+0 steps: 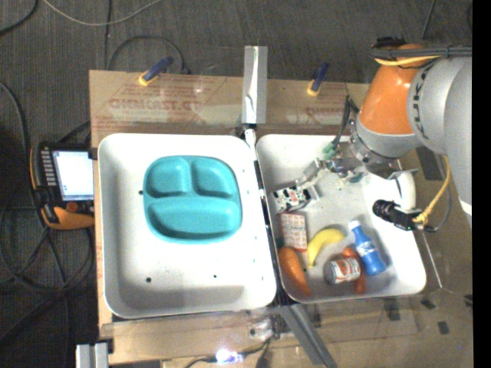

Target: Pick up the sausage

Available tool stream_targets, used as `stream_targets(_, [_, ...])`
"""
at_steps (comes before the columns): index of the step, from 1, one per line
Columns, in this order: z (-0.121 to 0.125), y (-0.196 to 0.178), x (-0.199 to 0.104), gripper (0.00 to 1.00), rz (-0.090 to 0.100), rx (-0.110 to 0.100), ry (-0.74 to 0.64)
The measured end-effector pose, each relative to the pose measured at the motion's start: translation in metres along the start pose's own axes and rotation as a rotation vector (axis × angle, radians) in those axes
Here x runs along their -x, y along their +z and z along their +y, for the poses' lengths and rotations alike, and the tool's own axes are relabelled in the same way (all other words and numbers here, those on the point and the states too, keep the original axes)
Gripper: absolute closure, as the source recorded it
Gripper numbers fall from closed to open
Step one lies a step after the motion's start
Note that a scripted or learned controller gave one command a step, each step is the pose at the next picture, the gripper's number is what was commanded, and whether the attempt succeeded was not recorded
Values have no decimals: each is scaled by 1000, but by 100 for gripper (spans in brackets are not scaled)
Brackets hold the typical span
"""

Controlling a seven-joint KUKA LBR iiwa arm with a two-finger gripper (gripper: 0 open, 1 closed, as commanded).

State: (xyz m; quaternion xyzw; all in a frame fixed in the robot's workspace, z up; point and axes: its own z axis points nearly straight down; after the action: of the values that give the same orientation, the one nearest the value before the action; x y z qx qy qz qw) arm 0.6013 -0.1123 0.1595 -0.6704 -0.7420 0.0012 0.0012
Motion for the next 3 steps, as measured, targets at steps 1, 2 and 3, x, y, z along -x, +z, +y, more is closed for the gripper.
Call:
stream_targets(1, [2, 42, -5, 0, -7, 30, -177])
stream_targets(2, [35, 49, -7, 0, -6, 41, -50])
stream_targets(3, [65, -26, 26, 0, -4, 1, -7])
